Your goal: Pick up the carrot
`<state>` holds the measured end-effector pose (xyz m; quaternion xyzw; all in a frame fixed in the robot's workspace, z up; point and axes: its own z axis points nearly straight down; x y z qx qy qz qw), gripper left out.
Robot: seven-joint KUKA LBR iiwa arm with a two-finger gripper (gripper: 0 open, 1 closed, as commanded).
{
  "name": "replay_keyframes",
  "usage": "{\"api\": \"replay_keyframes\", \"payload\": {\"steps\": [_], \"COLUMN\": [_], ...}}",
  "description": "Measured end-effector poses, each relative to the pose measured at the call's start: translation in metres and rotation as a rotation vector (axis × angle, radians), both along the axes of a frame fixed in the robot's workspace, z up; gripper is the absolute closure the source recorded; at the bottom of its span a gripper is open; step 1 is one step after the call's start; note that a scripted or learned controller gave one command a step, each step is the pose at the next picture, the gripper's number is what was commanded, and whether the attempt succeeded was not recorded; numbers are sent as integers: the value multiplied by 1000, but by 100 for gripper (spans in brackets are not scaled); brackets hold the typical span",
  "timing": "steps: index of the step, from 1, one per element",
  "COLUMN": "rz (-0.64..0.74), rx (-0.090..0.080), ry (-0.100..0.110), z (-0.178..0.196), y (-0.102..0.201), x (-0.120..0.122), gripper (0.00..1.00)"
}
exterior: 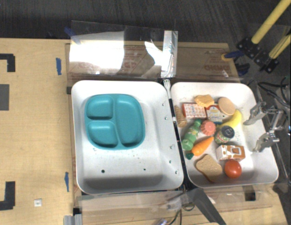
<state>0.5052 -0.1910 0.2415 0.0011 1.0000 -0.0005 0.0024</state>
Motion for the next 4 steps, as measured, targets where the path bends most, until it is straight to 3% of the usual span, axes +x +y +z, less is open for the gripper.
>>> {"api": "replay_keyframes", "payload": {"steps": [1,2,3,4], "rz": [73,487,503,837], "rx": [-5,-2,-10,-18], "ry": [-15,-6,-10,-29], "z": [-114,-115,-148,-146], "y": [10,56,86,97], "x": [-17,35,17,2], "gripper": [0,0,0,0]}}
